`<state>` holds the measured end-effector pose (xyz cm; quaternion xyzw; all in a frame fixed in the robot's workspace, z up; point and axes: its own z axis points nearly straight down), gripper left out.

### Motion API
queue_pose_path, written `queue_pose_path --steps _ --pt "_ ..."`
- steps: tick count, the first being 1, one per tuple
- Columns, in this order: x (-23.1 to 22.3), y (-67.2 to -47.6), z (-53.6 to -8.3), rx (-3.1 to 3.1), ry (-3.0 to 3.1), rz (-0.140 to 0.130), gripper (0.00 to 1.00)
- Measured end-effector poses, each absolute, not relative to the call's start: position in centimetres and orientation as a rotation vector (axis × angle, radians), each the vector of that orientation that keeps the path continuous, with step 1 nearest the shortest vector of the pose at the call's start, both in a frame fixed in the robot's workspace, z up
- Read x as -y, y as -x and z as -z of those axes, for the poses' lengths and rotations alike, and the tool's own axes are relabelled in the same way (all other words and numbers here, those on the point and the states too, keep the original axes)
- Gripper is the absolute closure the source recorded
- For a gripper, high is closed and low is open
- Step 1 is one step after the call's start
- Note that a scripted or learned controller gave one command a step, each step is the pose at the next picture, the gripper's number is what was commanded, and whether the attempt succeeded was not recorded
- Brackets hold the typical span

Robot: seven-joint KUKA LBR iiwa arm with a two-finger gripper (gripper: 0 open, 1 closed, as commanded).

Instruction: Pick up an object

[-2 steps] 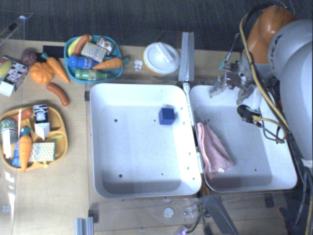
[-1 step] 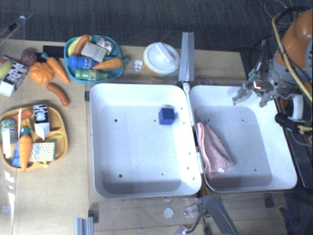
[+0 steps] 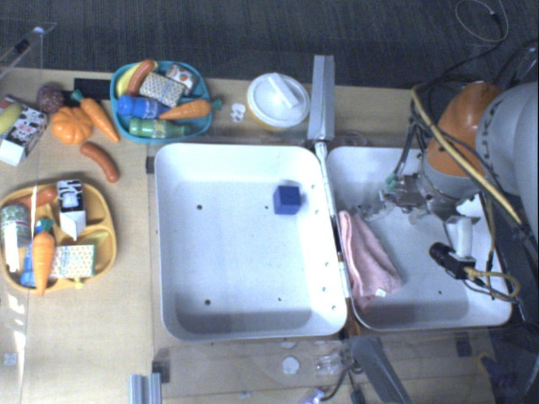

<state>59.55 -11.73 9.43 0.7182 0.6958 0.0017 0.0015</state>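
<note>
I see gripper (image 3: 389, 199) low in right bin (image 3: 421, 314), beside pink cloth (image 3: 368, 259); finger state unclear. Blue cube (image 3: 288, 199) in left bin (image 3: 219, 310).

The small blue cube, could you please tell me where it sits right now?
The small blue cube lies alone in the left white bin, toward its upper right corner, near the divider from the right bin that holds a crumpled pink cloth.

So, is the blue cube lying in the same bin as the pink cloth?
No, the blue cube lies in the left bin, while the pink cloth lies in the right bin.
</note>
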Motion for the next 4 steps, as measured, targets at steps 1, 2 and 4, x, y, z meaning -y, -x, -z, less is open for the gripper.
queue_pose_path --steps 1,2,4 --pt "17.0 -67.0 -11.1 -2.334 -2.096 -0.004 0.0" --pt "14.6 -60.4 -14.4 -2.441 -1.971 -0.005 0.0" --pt "10.0 -56.7 -9.2 -2.561 -1.796 -0.011 0.0"
